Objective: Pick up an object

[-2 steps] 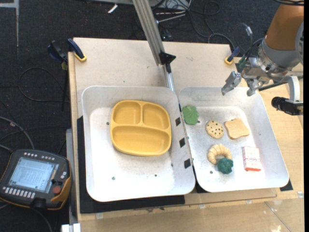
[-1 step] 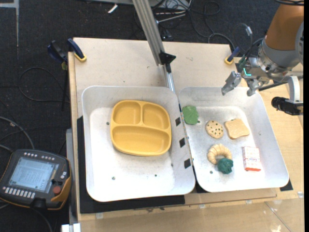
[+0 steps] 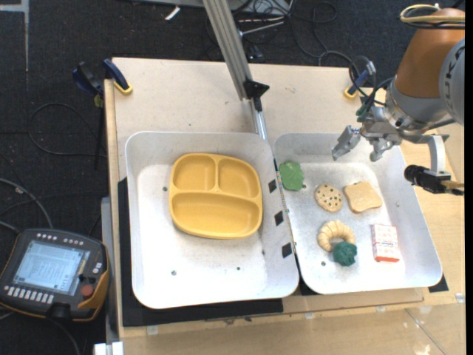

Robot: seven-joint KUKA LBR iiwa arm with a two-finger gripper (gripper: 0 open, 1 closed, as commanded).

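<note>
My gripper (image 3: 362,148) hangs over the far part of the right bin (image 3: 414,198), its two fingers spread apart and nothing between them. Below it in that bin lie a slice of toast (image 3: 363,197), a chocolate-chip cookie (image 3: 328,197), a green leafy piece (image 3: 291,175), a croissant (image 3: 335,233) with a dark green broccoli piece (image 3: 344,254) against it, and a small pink-and-white box (image 3: 385,242). The toast is the nearest item to the fingers, a little toward the front.
The left bin (image 3: 148,257) holds a yellow divided plate (image 3: 216,195). A slanted metal pole (image 3: 229,39) runs from the back to the seam between the bins. Clamps sit at the bench's back corners. A teach pendant (image 3: 52,268) lies at the lower left.
</note>
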